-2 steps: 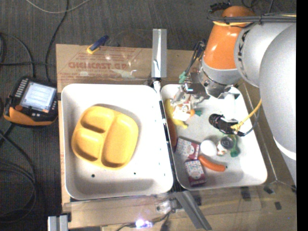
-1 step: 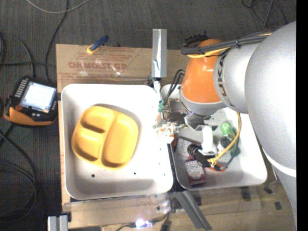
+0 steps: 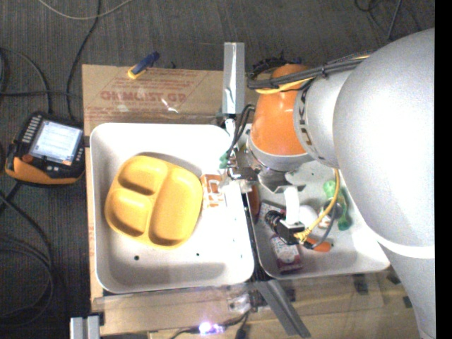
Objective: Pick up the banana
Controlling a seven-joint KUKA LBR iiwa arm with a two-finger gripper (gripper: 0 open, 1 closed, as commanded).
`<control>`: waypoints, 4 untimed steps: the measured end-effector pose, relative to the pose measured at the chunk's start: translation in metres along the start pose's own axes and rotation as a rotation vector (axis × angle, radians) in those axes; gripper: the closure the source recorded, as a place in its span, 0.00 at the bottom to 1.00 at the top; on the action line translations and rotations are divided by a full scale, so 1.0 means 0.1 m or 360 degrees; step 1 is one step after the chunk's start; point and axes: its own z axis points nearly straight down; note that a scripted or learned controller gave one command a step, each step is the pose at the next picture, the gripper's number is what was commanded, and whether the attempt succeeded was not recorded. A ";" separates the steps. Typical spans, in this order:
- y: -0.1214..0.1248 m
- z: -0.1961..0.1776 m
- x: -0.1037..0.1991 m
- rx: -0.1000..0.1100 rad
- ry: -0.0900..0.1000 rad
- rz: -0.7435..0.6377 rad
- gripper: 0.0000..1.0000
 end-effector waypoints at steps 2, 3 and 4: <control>0.05 0.09 0.33 0.0028 0.0020 -0.0065 0.00; 0.05 0.09 0.33 0.0027 0.0020 -0.0065 0.00; 0.12 0.11 0.36 0.0047 0.0016 0.0008 0.00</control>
